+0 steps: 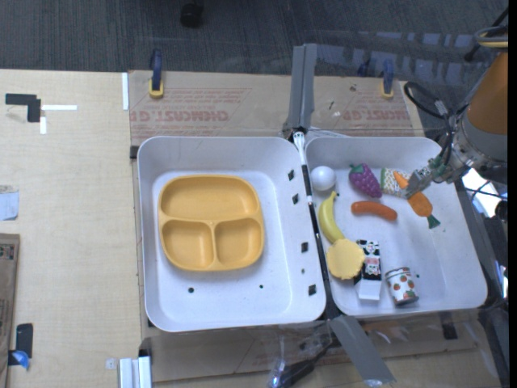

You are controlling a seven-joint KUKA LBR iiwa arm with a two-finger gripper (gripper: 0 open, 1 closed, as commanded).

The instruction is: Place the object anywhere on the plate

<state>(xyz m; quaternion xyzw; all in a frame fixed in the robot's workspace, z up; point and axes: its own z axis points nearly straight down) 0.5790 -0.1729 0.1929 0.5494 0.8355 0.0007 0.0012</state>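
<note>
Two bins | left bin [153,217]: I see the yellow plate [212,221] | right bin [460,241]: banana [327,219], grapes [365,179], sausage [374,209], carrot [422,205] | gripper [422,181] just above the carrot, fingers: I cannot tell.

Two bins sitting side by side on a bench, plate in the left bin [153,241], small items in the right bin [464,249].
The plate [212,221] is lying in the middle of its bin. In the right bin, a ball [323,177] is sitting at the back left, a banana [327,219] in front of it, grapes [365,179] and a sausage [374,209] lying to their right, a carrot [422,204] further right, and a can [401,285] near the front.
</note>
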